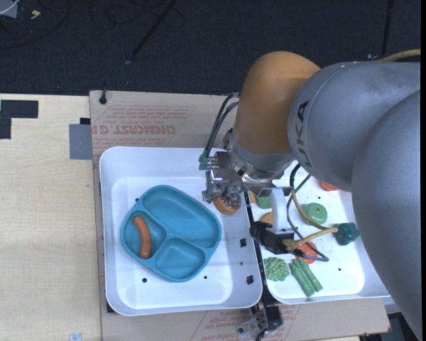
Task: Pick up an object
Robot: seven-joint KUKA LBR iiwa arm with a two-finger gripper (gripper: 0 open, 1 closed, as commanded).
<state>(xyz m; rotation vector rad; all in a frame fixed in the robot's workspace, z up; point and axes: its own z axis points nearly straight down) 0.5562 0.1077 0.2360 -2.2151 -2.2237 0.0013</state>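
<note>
2 white bins sit side by side on a cardboard sheet with red print, which lies on the pale wooden counter. The grey arm, with its orange band, reaches in from the right and hangs its jaws over the right side of the left bin, close to the wall it shares with the right bin.

Directly under the jaws is a small orange-brown piece — possibly a toy pastry, though the view is too coarse to be sure. It is in the left bin, just beside the upper right corner of the blue plate. I cannot tell whether the jaws are released or clenched on it, because the wrist hides them from above.

The blue plate has 3 compartments and lies in the middle of the left bin. An orange sausage lies in its left compartment.

The right bin holds a clutter: a green disc, a teal-headed tool with a wooden handle, an orange-red carrot, and a bumpy green lump with a green pod just beside it — both near the front wall.
</note>
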